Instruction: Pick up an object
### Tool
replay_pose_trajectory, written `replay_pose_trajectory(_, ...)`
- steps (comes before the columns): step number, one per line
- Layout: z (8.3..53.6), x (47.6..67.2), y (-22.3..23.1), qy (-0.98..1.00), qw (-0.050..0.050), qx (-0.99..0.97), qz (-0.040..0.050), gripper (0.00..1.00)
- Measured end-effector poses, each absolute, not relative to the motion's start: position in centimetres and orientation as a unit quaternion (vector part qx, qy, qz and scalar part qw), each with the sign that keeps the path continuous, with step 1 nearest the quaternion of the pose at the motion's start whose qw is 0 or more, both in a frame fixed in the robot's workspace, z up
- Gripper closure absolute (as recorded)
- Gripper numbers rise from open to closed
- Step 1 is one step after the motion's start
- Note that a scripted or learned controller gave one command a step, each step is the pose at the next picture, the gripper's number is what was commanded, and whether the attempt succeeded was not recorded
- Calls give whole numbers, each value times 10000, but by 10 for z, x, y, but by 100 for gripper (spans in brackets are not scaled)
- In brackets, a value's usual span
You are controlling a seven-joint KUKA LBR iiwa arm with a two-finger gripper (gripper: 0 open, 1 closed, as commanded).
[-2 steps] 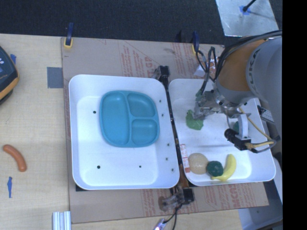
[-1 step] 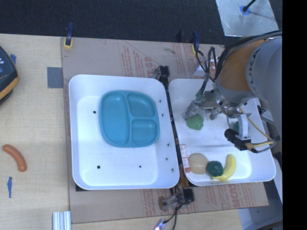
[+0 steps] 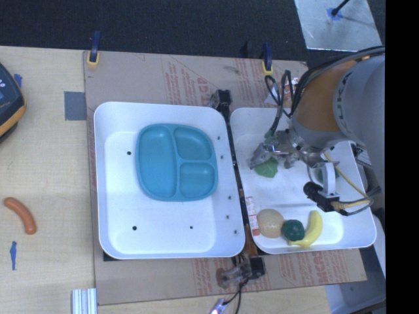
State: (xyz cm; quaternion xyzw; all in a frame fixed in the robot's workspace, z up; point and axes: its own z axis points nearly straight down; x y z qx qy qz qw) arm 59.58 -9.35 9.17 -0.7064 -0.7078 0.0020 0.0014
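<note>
In the right bin (image 3: 245,120), near its left edge, the gripper (image 3: 267,157) stands over a green object (image 3: 266,169) and touches it; if the claw is spread or pinching cannot be told. A cream ball (image 3: 269,222), a dark green ball (image 3: 293,229) and a banana (image 3: 312,229) lie along the bin's front edge. The left bin (image 3: 108,175) carries a blue divided plate (image 3: 176,161).

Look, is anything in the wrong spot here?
Yes. A toy sausage lies alone on the bench, left of both bins, while the other play food, such as the banana, sits in the right bin.
</note>
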Motion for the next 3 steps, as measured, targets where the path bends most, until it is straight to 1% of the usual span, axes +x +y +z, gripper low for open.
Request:
replay_pose_trajectory(1, 102, 596, -94, -7081, 16, -7061, 28, 100)
replay_pose_trajectory(2, 102, 596, -94, -7084, 16, -7059, 29, 0)
replay_pose_trajectory(3, 112, 596, -95, -7084, 16, -7058, 34, 100)
